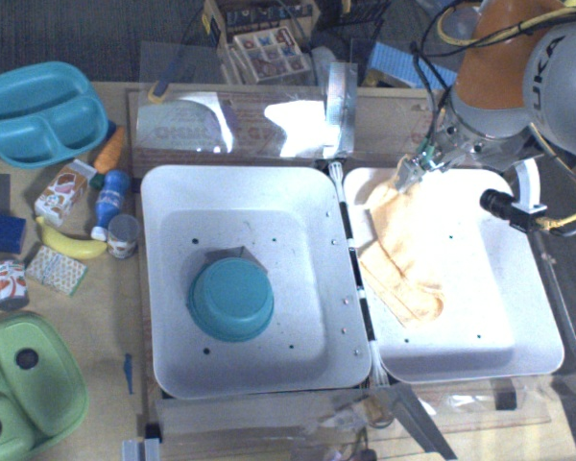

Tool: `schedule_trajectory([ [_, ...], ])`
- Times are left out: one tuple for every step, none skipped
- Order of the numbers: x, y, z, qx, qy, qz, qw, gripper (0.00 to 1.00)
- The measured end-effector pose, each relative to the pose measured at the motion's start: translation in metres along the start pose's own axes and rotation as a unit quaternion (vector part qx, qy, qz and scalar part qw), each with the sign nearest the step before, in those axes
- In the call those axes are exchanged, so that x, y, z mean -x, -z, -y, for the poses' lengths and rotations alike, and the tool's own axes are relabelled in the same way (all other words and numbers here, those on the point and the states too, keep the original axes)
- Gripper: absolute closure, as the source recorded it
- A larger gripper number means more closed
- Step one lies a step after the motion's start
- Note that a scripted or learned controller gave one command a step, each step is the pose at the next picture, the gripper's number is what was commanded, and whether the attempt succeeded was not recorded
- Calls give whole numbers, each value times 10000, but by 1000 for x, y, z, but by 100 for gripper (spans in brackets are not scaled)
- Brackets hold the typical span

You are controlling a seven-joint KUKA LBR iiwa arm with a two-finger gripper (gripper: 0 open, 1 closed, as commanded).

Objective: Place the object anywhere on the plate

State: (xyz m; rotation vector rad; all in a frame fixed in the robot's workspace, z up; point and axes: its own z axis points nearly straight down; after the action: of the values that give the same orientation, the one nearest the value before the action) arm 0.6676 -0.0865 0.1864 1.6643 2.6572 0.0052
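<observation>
Two white bins on the worktop, seen from above. The left bin [163, 209] holds a teal, round, bowl-like dish [231, 299], which I take to be the plate, near its middle. The right bin [528, 305] holds a pale orange cloth [403, 257], taken to be the object, spread limp from the bin's upper left corner down towards its centre. The arm [504, 56] reaches in from the right, and its pincer [416, 166] sits at the cloth's top edge, at or on the fabric. Glare hides the tips, so whether the pincer is wide, narrow or gripping cannot be told.

Step in hand, as judged: the pick, at or just about the grasp; the cloth lies well apart from the dish, so no transfer is done. The next move calls for a sure pinch on the thin fabric, a lift high enough to carry the trailing cloth over the divider between the bins, then travel left and release above the dish.
</observation>
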Motion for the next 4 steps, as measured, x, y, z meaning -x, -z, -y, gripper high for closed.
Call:
schedule_trajectory([
  [-98, 39, 35, -21, -167, -12, 9999, 100],
  [-155, 37, 17, -39, -847, -19, 9964, 100],
  [-204, 13, 14, -40, -895, -16, 9960, 100],
  [-257, 17, 33, -43, -861, -19, 9963, 100],
])
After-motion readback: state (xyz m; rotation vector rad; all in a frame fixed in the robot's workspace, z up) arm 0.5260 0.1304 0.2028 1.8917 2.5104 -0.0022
